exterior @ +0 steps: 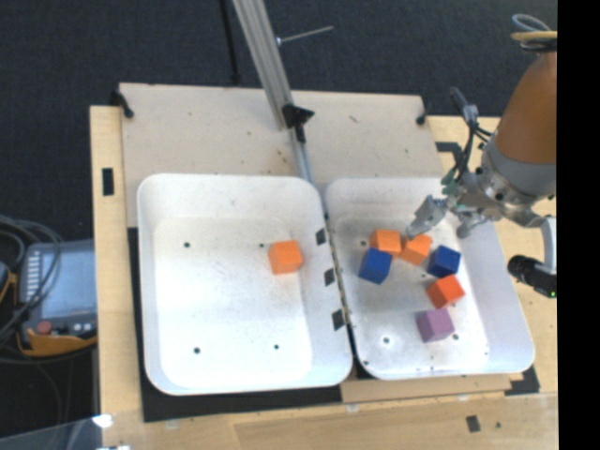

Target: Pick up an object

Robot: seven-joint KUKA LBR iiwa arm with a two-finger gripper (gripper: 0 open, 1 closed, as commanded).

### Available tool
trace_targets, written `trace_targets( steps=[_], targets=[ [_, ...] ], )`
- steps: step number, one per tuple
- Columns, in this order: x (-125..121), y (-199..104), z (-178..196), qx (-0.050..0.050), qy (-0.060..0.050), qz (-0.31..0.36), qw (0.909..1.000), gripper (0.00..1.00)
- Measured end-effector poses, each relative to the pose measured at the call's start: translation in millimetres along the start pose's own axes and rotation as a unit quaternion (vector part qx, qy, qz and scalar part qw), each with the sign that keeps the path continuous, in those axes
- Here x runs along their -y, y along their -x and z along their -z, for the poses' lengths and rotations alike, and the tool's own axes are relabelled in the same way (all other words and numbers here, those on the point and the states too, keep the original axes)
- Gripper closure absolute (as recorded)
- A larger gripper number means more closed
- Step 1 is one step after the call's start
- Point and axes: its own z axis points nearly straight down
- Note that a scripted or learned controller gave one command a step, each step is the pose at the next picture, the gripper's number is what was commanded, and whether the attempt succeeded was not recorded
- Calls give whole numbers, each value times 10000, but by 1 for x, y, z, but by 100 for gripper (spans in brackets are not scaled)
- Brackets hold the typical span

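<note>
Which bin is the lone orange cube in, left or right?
The left bin. The lone orange cube lies on its floor, apart from the gripper.

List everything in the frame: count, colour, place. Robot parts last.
orange cubes: 4; one alone in the left bin, three in the right bin at and
blue cubes: 2, right bin, at and
purple cube: 1, right bin, near its front
white bins: 2, side by side; left bin, right bin
metal pole: 1, grey, slanting down to the gap between the bins
handheld pendant: 1, grey and orange, left of the bench
arm: 1, grey with orange band, reaching in from the right
gripper: 1, over the right bin, just above the orange cubes
</note>
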Motion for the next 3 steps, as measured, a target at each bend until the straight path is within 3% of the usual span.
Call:
trace_targets(
  steps=[1,3],
  targets=[
    [0,0,0,-1,3,-10,10000,0],
    [-17,9,-104,11,-24,-38,10000,0]
  ],
)
